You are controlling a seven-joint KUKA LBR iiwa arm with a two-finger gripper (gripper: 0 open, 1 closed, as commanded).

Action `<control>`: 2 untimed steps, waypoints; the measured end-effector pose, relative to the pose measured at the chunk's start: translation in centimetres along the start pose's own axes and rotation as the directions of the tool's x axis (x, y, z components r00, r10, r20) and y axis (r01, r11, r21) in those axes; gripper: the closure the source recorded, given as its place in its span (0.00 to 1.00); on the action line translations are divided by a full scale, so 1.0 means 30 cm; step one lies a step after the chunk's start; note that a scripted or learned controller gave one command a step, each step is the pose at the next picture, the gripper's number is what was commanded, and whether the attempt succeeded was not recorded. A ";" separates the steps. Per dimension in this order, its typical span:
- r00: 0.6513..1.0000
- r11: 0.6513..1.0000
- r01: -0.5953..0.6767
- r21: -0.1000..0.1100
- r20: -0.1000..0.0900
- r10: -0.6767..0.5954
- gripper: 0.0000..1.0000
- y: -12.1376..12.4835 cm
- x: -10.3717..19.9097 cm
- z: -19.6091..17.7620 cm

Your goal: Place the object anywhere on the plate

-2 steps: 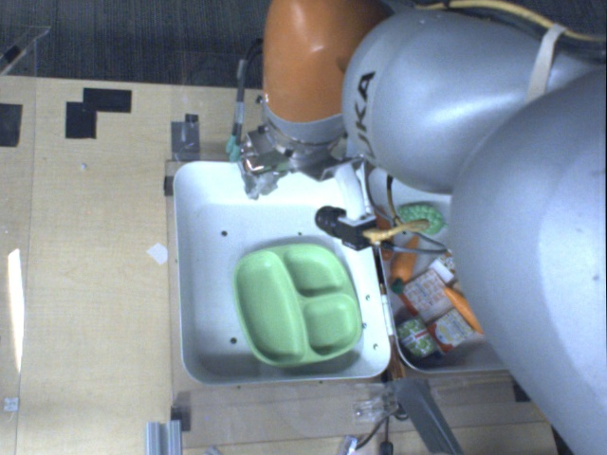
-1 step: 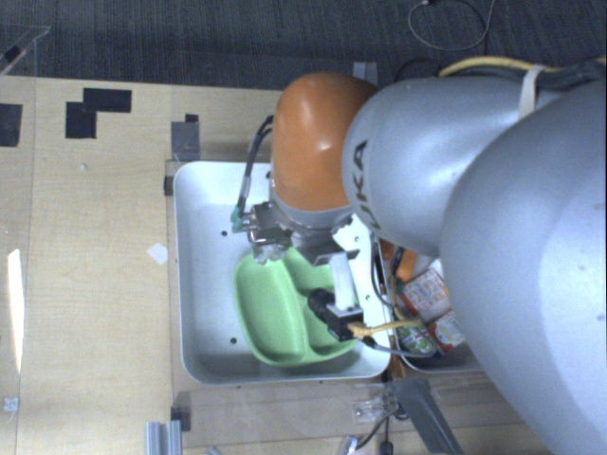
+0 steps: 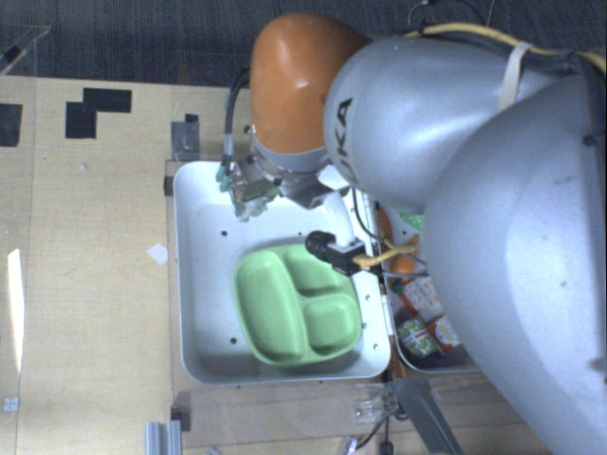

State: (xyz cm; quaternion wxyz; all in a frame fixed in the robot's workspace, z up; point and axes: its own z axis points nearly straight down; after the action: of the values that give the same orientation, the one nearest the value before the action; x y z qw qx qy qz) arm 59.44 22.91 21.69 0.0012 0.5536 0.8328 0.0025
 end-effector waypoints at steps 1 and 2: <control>0.999 0.999 -0.049 0.002 0.000 0.049 1.00 -0.233 -0.074 0.104; 0.972 0.972 -0.234 -0.001 0.001 0.234 1.00 -0.179 -0.133 -0.264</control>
State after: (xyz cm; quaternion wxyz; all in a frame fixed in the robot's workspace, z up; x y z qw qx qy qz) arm 55.98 17.14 29.59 0.0015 0.6477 0.7619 0.0027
